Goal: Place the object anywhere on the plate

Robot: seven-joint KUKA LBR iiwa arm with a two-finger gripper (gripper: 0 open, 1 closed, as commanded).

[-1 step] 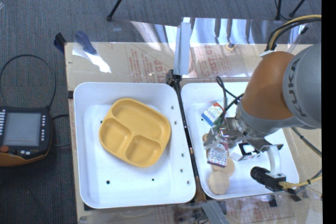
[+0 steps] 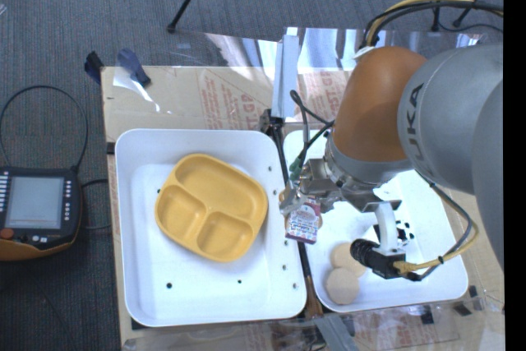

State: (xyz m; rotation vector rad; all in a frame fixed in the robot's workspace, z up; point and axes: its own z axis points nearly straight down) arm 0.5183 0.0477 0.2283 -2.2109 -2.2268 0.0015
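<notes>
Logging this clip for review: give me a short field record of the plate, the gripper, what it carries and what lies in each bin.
plate: yellow divided plate, nothing on it
left bin: holds the plate
gripper: over the seam between bins, beside the plate's right edge
held object: small red-and-white packet hanging from the gripper
right bin: two tan round items, a black-and-white object
task status: packet not yet on plate

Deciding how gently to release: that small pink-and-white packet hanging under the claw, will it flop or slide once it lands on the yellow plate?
The packet looks flat and thin, so probably light and somewhat floppy. It hangs tilted below the claw, over the seam between the bins, so it may swing in transit. The yellow plate has smooth, raised-edged compartments; a flat packet should settle, not roll.
</notes>
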